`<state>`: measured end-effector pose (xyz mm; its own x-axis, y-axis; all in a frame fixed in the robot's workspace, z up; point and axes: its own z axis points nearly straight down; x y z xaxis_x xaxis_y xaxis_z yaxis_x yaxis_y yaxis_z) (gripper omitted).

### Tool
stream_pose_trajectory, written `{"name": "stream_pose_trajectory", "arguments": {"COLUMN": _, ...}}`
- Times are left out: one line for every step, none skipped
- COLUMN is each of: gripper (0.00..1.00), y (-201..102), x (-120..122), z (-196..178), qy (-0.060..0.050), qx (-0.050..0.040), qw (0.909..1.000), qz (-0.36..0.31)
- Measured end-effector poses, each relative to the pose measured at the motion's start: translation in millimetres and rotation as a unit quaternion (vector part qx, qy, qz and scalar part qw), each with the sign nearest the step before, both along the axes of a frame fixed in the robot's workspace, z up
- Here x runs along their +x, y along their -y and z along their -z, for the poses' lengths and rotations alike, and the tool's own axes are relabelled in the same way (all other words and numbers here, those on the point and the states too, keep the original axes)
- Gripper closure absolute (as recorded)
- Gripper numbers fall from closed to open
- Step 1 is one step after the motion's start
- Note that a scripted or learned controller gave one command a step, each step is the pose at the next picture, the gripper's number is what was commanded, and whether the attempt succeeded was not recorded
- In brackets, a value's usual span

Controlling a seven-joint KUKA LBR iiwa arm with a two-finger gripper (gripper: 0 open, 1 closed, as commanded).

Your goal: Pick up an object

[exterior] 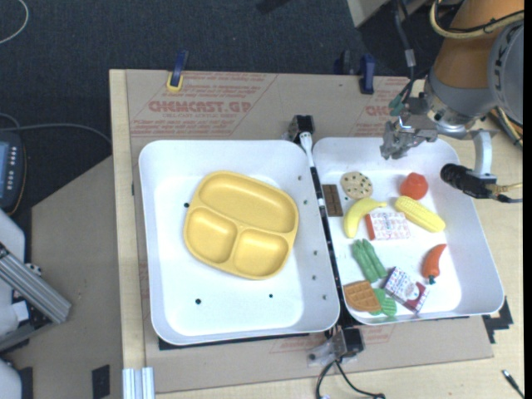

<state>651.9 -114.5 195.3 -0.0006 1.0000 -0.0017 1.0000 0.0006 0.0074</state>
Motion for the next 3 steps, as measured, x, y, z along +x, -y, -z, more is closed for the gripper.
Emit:
{"name": "stream_pose_trajectory", "arguments": {"gripper": 1.0, "y": 0, "x": 1, "z": -32, "qy": -0.001, "qx": 0.0002, "qw": 1.0, "qz": 0.0}}
{"name": "stream_pose_trajectory", "arguments": {"gripper": 1.0, "y": -32, "x": -50, "z": -38, "qy": -0.005, "qx": 0.0017, "qw": 1.0, "qz": -0.001}}
{"name": "stream_pose_trajectory", "arguments": {"gripper": 1.0, "y": -57, "x": -89, "z": -26, "qy": -0.006, "qx": 0.0019, "qw": 1.0, "qz": -0.001}}
